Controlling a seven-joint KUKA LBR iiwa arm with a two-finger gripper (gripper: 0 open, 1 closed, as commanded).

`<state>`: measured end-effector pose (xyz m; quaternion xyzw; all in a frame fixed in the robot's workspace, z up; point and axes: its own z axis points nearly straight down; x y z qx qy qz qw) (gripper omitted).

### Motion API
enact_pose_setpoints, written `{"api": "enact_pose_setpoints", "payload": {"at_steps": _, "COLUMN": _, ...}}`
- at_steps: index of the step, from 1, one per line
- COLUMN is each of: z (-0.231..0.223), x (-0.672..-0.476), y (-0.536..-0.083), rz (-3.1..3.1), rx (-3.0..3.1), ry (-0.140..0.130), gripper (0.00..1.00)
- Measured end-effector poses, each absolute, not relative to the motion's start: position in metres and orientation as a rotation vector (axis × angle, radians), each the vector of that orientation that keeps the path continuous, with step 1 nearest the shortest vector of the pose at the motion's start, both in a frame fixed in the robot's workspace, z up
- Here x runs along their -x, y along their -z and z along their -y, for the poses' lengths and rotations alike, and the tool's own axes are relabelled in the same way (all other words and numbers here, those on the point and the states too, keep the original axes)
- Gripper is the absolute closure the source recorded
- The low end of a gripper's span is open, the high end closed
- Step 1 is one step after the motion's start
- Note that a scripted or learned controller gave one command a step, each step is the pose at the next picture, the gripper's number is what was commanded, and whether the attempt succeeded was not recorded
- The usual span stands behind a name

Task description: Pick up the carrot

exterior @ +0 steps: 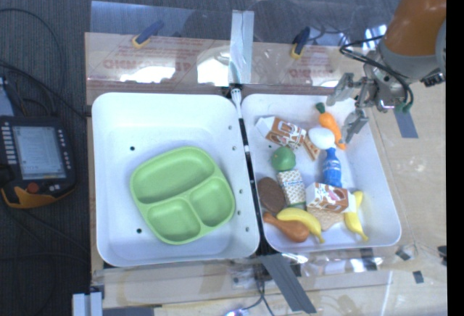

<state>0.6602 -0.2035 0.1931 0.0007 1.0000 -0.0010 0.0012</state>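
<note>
**Gripper spread open above the far right corner of the right bin, beside the carrot**

Two shallow white bins sat side by side on a bench, seen from above at a slant. The left bin (pixel 109 162) held a green divided plate (pixel 183 193) near its centre. The right bin (pixel 384 184) was crowded with toy food. The carrot (pixel 330 125), small and orange with a green top, lay near the far right corner of that bin, touching a white egg (pixel 321 138) on its near side. A blue bottle (pixel 332 167) stood just nearer than the egg, and a green round fruit (pixel 284 159) lay towards the bin's left edge. Two bananas (pixel 301 219) lay along the near edge.

The grey arm with its orange band (pixel 420 14) reached in from the right. Its gripper (pixel 351 106) hung over the far right corner of the right bin with fingers apart and nothing between them; the carrot lay just beside it, not grasped
</note>
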Motion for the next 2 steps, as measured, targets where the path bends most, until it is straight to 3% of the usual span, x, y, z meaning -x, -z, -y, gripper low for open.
{"api": "enact_pose_setpoints", "payload": {"at_steps": 1, "z": 0.223, "x": -0.652, "y": -0.106, "rz": -3.119, "rx": -0.114, "ry": 0.009, "gripper": 0.0}}
{"api": "enact_pose_setpoints", "payload": {"at_steps": 2, "z": 0.222, "x": -0.655, "y": -0.119, "rz": -3.105, "rx": -0.111, "ry": 0.018, "gripper": 1.0}}
